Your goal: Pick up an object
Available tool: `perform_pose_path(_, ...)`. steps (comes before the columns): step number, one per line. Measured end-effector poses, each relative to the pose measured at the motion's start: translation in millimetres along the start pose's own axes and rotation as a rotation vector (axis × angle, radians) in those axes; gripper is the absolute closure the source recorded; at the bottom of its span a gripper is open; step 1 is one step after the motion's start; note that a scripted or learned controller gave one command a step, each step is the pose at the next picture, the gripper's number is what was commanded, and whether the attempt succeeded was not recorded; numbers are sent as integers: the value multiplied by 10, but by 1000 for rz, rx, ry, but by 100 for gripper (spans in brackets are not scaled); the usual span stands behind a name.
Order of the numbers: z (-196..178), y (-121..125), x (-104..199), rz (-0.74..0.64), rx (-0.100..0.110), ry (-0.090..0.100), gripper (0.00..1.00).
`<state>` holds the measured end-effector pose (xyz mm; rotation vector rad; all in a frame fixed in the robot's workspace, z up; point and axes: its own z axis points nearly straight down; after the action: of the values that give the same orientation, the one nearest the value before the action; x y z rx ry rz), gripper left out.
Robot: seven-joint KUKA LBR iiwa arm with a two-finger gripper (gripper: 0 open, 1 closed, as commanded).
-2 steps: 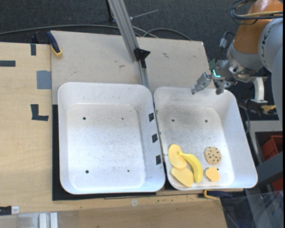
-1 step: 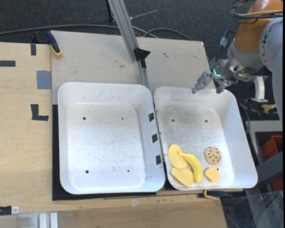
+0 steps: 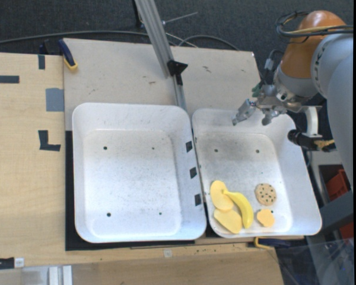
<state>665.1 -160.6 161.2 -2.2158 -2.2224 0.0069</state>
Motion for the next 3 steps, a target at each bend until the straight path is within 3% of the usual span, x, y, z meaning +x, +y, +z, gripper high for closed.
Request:
perform_pose_path(1,624,41,-24,1,3,1,0)
perform_pose_path(2,719,37,-24,1,1,-1,0)
perform_pose_path(3,616,38,-18,0,0,-2,100)
